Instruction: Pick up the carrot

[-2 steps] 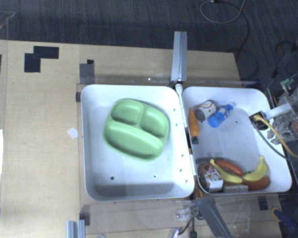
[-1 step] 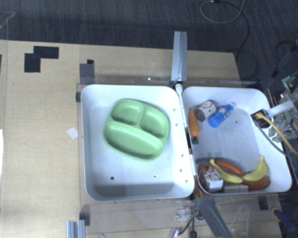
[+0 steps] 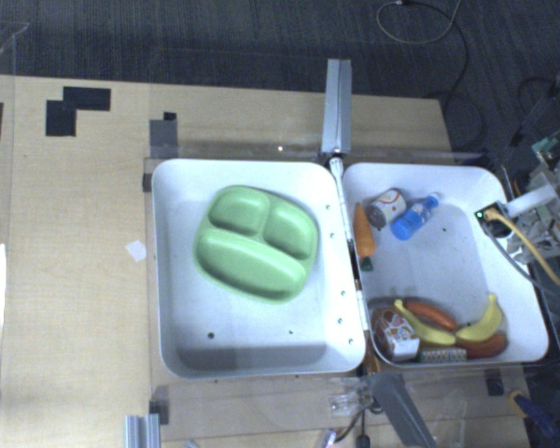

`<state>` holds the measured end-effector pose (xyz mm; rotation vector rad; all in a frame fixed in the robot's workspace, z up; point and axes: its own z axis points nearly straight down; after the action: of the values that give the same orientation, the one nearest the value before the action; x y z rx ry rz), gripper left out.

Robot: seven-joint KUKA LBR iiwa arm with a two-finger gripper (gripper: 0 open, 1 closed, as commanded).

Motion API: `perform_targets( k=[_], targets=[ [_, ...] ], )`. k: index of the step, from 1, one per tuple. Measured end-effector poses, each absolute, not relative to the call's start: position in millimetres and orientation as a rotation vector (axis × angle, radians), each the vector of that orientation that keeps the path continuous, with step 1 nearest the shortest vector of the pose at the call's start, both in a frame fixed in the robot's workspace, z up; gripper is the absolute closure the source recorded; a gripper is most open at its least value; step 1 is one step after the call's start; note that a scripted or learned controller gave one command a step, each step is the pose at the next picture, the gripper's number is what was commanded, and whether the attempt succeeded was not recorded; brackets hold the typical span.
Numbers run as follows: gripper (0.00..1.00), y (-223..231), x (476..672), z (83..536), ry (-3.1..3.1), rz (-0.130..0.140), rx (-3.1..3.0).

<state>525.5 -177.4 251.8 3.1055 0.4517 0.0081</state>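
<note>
Nearest the camera, along the front wall of the right bin [image 3: 532, 339], sits a cluster of items: a round brown-and-white packaged item [image 3: 395, 332] in the front left corner, then a red-orange elongated piece [image 3: 430, 314], a yellow banana [image 3: 481, 323] curving up toward the right wall, and a dark red piece [image 3: 485, 345] tucked under the banana, all touching or overlapping one another. Further back in the same bin the floor is bare white. The carrot [image 3: 363, 231] lies lengthwise against the left wall of the right bin, just beside the divider between the two bins, in the rear half. Just right of its far end stands a small grey-and-white can-like object [image 3: 385, 207], and touching that, a blue bottle [image 3: 414, 218] lying tilted toward the back right (cap end pointing away from the can). The left bin [image 3: 173, 250] holds a green sectioned plate [image 3: 256, 241], with three compartments, set slightly back of centre. At the far right edge, outside the right bin's rim, some arm hardware [image 3: 541, 203] with cabling is partly visible; the end effector's fingers cannot be made out there, so whether they are apart or together cannot be told. Nothing touches the carrot.
</note>
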Motion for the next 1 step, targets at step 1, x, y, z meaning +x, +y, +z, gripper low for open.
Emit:
perform_targets(
  k=[1],
  targets=[
    [1.00, -176.4, 527.0, 262.0, 0.472, 0.010, 3.102]
  ],
)
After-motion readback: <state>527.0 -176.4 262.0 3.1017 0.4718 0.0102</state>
